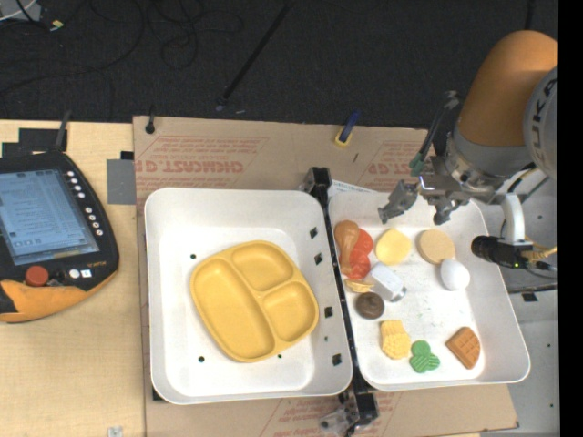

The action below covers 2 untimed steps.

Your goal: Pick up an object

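My gripper (421, 208) hangs over the back of the right bin (510, 335), its two grey fingers spread apart with nothing between them. Just below it lie a pale yellow disc (393, 246) and a tan round biscuit (436, 245). A white egg (454, 274) rests to the right of them. A bread roll (346, 236) and a red piece (361, 253) lie at the bin's left wall. Lower down are a white cylinder (388, 283), a brown disc (369, 305), a yellow waffle piece (394, 339), green broccoli (424, 358) and an orange cracker (464, 346).
The left bin (173, 244) holds a yellow divided plate (253, 299). A black divider (332, 271) runs between the bins. A teach pendant (50, 235) lies on the bench at far left. The arm's orange band (510, 80) and grey body rise at the upper right.
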Each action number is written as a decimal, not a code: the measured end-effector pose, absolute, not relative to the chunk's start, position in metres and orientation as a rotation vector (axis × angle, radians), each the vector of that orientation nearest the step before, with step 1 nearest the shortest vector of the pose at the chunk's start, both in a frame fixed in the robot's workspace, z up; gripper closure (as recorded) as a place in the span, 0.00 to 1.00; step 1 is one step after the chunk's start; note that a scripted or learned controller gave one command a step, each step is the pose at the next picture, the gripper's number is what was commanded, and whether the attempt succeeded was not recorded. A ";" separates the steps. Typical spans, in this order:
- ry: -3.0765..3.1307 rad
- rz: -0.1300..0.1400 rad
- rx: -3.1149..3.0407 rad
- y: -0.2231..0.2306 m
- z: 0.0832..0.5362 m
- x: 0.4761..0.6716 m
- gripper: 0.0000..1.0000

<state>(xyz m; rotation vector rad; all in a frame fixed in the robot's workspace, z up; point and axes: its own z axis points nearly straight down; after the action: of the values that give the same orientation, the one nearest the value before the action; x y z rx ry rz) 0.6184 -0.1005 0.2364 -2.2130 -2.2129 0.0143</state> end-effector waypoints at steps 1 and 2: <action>-2.222 0.001 -2.219 -0.101 0.244 0.621 0.00; -2.220 0.006 -2.215 -0.094 0.182 0.616 0.00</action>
<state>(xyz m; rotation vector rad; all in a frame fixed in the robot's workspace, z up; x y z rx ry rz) 0.6160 -0.0942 0.1816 -2.2148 -2.2200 0.0058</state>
